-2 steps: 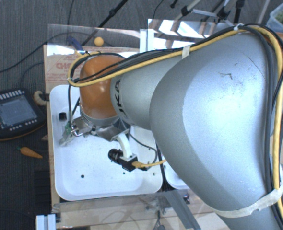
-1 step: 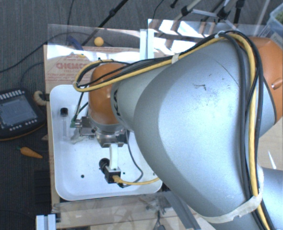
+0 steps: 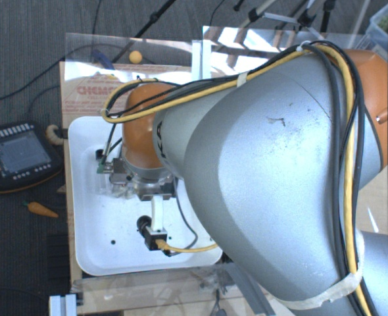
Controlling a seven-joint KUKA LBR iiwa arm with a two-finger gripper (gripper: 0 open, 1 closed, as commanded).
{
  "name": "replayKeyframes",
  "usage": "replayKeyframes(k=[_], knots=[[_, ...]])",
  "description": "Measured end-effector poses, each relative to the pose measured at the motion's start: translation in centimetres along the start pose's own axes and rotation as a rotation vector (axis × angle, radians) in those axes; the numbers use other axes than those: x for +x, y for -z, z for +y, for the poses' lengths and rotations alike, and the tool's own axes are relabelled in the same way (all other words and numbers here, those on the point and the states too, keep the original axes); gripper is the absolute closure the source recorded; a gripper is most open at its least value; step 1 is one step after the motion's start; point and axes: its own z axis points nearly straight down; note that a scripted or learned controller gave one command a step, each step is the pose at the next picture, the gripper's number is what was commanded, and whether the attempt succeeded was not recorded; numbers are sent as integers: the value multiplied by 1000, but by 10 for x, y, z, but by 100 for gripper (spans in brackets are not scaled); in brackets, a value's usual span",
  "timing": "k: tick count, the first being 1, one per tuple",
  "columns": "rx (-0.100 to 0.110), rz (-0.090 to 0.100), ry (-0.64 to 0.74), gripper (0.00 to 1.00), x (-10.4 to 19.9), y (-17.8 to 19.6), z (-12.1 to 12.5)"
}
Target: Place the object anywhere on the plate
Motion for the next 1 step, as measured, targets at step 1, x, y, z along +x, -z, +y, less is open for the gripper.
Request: replayKeyframes(k=[1], knots=[[15, 3, 311, 100, -47, 42, -44]])
